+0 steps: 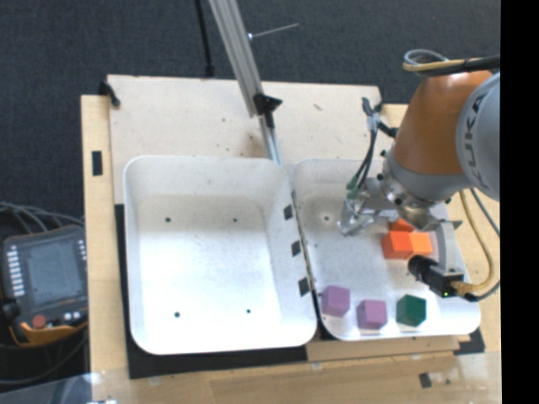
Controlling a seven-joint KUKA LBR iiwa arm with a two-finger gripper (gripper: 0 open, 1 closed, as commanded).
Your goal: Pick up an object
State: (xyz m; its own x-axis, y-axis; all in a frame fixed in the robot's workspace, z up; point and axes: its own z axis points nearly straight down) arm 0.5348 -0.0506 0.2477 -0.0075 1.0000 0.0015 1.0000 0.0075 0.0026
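From the camera view above the counter [210,116], two white bins sit side by side, and everything worth naming lies in the right bin [324,196]. Taking the orange block [407,242] as the landmark: the jaws [358,217] hang just to its left and slightly farther from the camera, low over the bin floor, and I cannot tell how far apart they stand or whether anything is between them; nothing is visibly held. The grey-and-orange arm [438,133] looms above the block and hides part of its far edge. Nearer the camera than the block, along the bin's near wall, sit a green cube [411,310], then a purple cube [371,313] and a second purple cube [336,300] farther left. The left bin [135,225] lies well to the block's left.

The orange block looks the likeliest target. Its long axis seems to run left to right across the picture, roughly parallel to the bin's near wall, lying flat.

The risk, as I judge it: the jaws are beside the block rather than over it, so closing here would catch only air, or a fingertip could nudge the block toward the right wall, where a clean grip is harder
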